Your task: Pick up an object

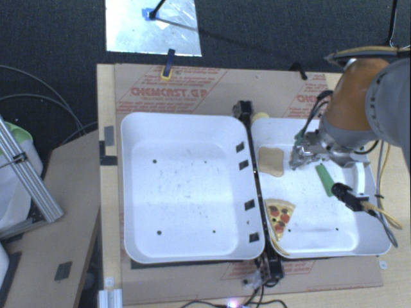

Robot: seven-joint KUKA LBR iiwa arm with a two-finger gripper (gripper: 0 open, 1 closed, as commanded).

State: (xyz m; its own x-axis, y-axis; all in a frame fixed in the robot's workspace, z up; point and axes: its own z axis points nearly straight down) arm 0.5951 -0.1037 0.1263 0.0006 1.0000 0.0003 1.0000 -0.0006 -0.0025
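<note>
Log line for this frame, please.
gripper over right bin | beside bread slice | pizza slice, green tool untouched

Fixed camera overhead, slanted down, seemingly mid-distance, both bins [186, 124]

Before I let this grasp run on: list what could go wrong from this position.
1. The gripper sits between the tan bread slice and the green marker; a descent here may close on bare bin floor.
2. The bread slice lies flat near the right bin's left wall, so fingers may slide over it.
3. The pizza slice is tucked into the bin's lower-left corner, leaving little room for a grasp.
</note>
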